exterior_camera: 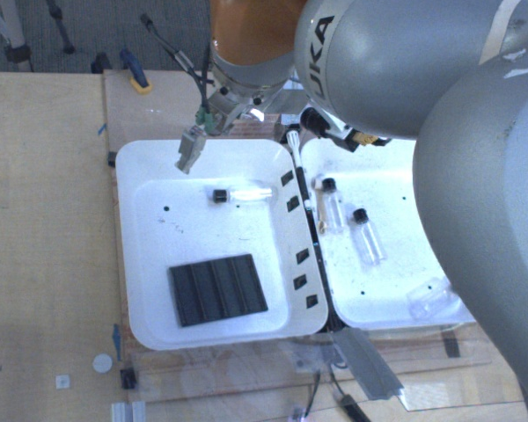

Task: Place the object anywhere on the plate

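Vial (242,195) lying in left bin (141,236), not yet gripped. Gripper (190,152) above far rim, state cannot be told. Plate (218,289) near. Next: vial must be picked.

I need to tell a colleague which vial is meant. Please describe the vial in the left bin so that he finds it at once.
Start at the left bin, which holds a dark ribbed plate. Above the plate lies one clear vial, on its side, black cap pointing left. The other vials lie in the right bin.
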You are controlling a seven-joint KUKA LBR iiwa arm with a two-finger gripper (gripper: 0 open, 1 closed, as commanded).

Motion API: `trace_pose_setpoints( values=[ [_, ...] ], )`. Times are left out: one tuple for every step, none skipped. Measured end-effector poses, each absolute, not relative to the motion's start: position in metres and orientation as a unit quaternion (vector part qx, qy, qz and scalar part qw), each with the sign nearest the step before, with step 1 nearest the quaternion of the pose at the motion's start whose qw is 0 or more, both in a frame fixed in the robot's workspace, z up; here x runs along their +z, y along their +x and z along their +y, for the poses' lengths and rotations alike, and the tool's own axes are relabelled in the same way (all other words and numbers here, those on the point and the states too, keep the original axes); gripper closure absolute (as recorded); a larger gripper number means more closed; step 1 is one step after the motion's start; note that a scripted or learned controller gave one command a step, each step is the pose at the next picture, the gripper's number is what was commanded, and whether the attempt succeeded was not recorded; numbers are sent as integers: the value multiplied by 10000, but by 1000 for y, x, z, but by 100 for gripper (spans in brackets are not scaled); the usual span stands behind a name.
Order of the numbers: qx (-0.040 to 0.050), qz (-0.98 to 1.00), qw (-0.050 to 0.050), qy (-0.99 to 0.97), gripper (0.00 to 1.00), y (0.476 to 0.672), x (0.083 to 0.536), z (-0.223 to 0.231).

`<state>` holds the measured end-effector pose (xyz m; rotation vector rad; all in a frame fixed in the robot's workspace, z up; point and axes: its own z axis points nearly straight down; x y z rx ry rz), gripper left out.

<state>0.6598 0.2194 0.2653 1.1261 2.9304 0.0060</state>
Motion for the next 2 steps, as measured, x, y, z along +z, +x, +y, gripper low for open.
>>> trace_pose_setpoints(
  values=[
    [44,9334,33,3589,100,661,277,220],
    [42,9333,31,3590,0,661,277,220]
  ],
)
